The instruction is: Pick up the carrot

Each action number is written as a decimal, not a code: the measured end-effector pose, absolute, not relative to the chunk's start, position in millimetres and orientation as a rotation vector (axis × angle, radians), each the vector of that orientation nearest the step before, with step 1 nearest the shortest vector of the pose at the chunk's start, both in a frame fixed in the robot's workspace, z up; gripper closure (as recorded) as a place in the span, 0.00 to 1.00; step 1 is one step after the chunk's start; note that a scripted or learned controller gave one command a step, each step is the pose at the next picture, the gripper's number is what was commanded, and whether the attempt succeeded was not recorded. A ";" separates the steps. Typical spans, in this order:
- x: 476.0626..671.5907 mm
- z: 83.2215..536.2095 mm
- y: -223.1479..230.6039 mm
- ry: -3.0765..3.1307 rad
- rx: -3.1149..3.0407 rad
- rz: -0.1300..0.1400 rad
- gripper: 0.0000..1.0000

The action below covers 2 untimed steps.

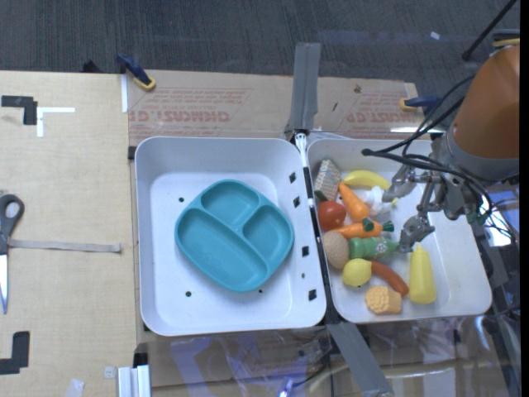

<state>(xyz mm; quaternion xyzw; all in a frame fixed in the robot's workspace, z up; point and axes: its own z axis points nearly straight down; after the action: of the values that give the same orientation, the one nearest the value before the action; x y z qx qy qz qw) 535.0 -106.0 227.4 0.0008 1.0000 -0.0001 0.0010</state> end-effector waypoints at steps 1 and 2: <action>552.3 105.4 -102.4 3.132 0.098 -0.002 0.00; 554.8 115.8 -102.1 3.126 0.093 -0.004 1.00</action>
<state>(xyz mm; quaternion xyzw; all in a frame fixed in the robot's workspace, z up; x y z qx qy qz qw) 554.8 -102.1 115.8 0.0298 0.9995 -0.0014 0.0072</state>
